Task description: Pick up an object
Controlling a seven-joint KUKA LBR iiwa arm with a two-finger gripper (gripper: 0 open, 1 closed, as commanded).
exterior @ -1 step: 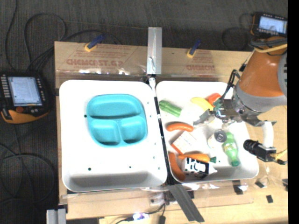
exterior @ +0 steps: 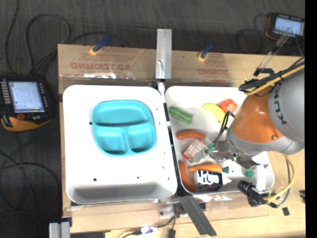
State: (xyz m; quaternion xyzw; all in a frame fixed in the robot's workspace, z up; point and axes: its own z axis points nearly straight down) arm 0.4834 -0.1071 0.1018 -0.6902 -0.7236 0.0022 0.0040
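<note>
1. Gripper (exterior: pixel 214 155) low in the right bin (exterior: pixel 195 94), under the orange wrist; cannot tell whether open or closed, nor whether anything is gripped.
2. Just left of it: crumpled packet (exterior: pixel 194 149), with a red sausage (exterior: pixel 190 134) slightly above that.
3. Below it: black-and-white carton (exterior: pixel 209 178) beside an orange piece (exterior: pixel 184 172); carton looks nearest, so probably the pick.
4. Up and away: yellow banana (exterior: pixel 214 111), red item (exterior: pixel 228 104), green block (exterior: pixel 180 115).
5. Far left, in the other bin (exterior: pixel 79 133): blue divided tray (exterior: pixel 124 126), well apart.
6. Risks: crowded pile near the tips, so likely to nudge the packet or clamp two things at once; packet likely to slip out, being thin and crinkly; carton close to the bin wall, leaving little room.
</note>
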